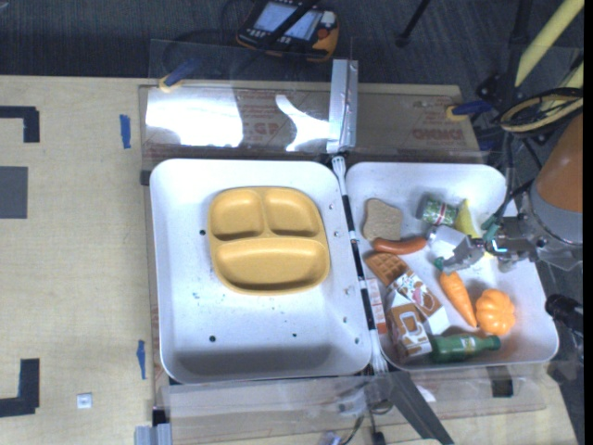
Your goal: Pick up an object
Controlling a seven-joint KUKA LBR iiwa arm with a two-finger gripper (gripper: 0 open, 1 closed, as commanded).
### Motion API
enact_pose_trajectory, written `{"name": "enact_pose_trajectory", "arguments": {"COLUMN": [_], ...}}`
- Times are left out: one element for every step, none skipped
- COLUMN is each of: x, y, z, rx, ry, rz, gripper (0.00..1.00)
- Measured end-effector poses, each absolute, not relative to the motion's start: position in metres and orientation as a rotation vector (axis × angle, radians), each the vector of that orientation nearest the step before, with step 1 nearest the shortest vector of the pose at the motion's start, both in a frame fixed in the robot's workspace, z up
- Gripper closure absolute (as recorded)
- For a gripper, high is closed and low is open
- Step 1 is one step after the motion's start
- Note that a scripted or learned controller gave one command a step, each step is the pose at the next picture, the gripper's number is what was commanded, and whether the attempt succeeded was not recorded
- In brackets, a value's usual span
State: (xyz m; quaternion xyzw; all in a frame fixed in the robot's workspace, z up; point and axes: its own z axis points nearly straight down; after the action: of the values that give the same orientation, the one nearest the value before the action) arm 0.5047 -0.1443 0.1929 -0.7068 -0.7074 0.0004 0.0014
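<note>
Two white bins share the bench; the gripper, grip unreadable, hovers by the carrot, needing descent.

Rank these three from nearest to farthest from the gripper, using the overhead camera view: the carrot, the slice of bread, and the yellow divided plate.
1. The carrot lies in the right bin, just below the gripper in the camera view.
2. The slice of bread sits toward the right bin's upper left, farther off.
3. The yellow divided plate is farthest, over in the left bin.
</note>
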Motion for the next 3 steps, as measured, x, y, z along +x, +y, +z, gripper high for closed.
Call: {"name": "enact_pose_trajectory", "arguments": {"x": [0.479, 0.500, 0.499], "y": [-0.105, -0.113, -0.111], "z": [0.129, 0.109, 0.109], "rx": [-2.189, -1.837, -1.521], "ry": [-2.253, -2.589, -2.807], "rz": [0.000, -0.039, -0.044], "gripper": [0.00, 0.00, 0.00]}}
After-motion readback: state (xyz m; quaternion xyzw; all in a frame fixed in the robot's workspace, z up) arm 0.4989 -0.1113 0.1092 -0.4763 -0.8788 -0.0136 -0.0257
